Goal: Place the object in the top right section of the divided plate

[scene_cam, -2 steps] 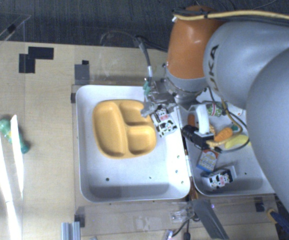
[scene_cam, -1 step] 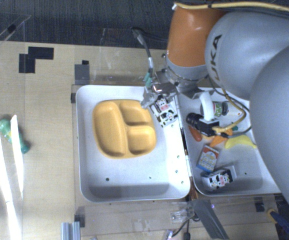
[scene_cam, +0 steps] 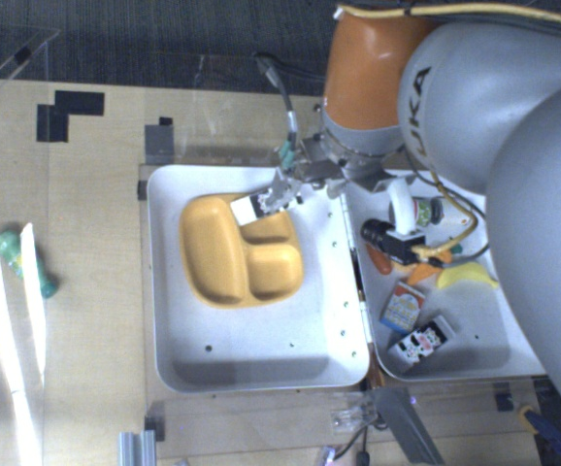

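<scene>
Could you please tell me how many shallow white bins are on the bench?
2. The left shallow white bin holds the yellow divided plate; the right shallow white bin holds a jumble of small items and is partly covered by the grey arm.

We are seeing soft, even overhead light; glare is whitening the left bin [scene_cam: 251, 357], the arm [scene_cam: 513, 115] is shading the right bin [scene_cam: 475, 357], and details are blurring slightly.

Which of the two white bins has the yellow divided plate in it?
The left bin holds the yellow divided plate; the right bin holds a jumble of small items instead.
</scene>
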### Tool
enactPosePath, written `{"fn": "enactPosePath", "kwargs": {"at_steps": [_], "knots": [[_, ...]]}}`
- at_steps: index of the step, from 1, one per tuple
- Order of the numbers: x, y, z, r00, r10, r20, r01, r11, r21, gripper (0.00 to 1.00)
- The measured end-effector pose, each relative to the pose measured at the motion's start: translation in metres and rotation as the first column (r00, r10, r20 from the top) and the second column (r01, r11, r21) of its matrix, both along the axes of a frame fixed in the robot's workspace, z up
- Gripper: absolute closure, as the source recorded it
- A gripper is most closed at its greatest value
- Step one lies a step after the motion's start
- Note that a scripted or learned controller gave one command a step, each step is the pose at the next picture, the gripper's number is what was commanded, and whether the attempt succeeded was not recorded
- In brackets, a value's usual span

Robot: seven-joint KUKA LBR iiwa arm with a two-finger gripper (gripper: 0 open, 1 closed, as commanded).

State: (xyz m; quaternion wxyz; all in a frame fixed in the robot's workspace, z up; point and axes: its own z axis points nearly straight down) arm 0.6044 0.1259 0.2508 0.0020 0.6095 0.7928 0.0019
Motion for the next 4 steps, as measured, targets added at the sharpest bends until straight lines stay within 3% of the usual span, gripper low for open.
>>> {"fn": "enactPosePath", "kwargs": {"at_steps": [1, 3, 4], "knots": [[0.001, 0.001, 0.012, 1.000, 0.006, 0.006, -0.006, 1.000, 0.000, 1.00], [0.003, 0.005, 0.034, 1.000, 0.023, 0.015, -0.023, 1.000, 0.000, 1.00], [-0.044, -0.067, -0.029, 0.981, 0.192, -0.001, -0.192, 0.981, 0.000, 1.00]]}}
